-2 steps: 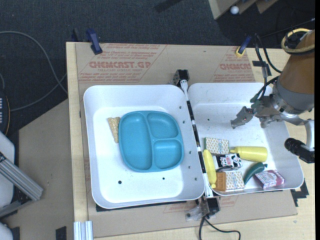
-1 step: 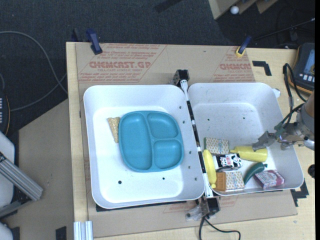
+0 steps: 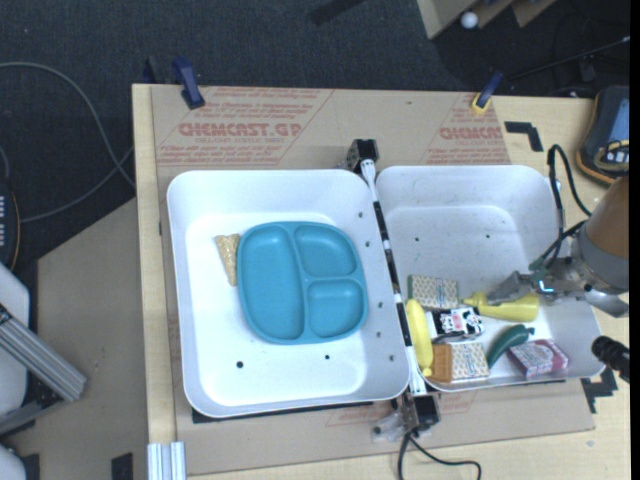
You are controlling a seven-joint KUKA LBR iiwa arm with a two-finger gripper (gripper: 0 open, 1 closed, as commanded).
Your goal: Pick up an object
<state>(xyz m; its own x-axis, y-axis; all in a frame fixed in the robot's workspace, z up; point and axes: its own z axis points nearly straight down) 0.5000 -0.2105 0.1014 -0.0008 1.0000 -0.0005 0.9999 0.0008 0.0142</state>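
Note:
The right bin [image 3: 450, 203] holds several small items along its near side. Among them are a yellow banana [image 3: 416, 334], a patterned cracker box [image 3: 433, 291], a black, white and red packet [image 3: 456, 322], a yellow oblong piece [image 3: 505, 309], a green pepper-like piece [image 3: 507, 344], a pink packet [image 3: 538, 358] and a tan packet [image 3: 459, 362]. My gripper [image 3: 518, 287] reaches in from the right, low over the bin. It sits just above the right end of the yellow oblong piece. Whether it touches that piece is not visible.
The left bin [image 3: 200, 348] holds a blue divided plate [image 3: 300, 280] with a tan cracker [image 3: 228, 255] at its left edge. A black divider clip [image 3: 362, 153] sits between the bins. Blue and yellow clamps [image 3: 186, 83] hold the cardboard at the back.

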